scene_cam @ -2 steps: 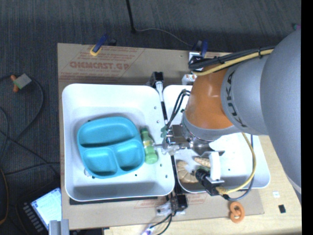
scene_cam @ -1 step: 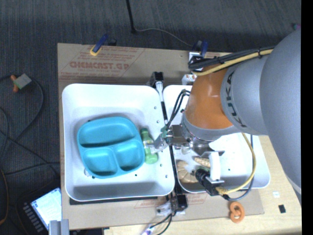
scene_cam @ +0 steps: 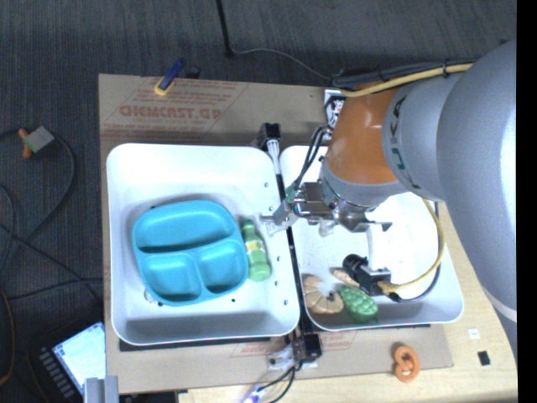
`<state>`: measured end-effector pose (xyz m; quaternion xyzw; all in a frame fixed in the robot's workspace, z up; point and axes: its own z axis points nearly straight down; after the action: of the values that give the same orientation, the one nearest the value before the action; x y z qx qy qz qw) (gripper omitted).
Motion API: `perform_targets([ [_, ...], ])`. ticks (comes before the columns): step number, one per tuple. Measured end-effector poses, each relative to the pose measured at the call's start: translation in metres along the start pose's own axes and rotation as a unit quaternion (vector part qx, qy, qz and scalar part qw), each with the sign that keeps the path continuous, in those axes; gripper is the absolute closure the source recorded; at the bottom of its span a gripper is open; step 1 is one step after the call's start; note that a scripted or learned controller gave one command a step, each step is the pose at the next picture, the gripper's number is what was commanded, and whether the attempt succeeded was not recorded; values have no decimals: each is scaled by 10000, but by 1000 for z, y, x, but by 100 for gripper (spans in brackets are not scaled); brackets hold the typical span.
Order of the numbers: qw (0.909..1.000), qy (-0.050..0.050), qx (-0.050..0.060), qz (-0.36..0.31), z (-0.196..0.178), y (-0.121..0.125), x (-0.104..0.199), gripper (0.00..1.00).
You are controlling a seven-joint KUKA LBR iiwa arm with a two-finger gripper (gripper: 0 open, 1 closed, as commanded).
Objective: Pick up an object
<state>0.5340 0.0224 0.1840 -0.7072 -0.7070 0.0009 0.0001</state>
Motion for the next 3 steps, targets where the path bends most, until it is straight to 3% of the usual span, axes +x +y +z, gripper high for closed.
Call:
perform_targets([
  [1,10000,-4,-4,5,-27,-13,-80,0],
  [2,10000,6,-7,6,98,-50,-120,0],
  [3,10000,-18,-26,17,88,-50,-121,100],
])
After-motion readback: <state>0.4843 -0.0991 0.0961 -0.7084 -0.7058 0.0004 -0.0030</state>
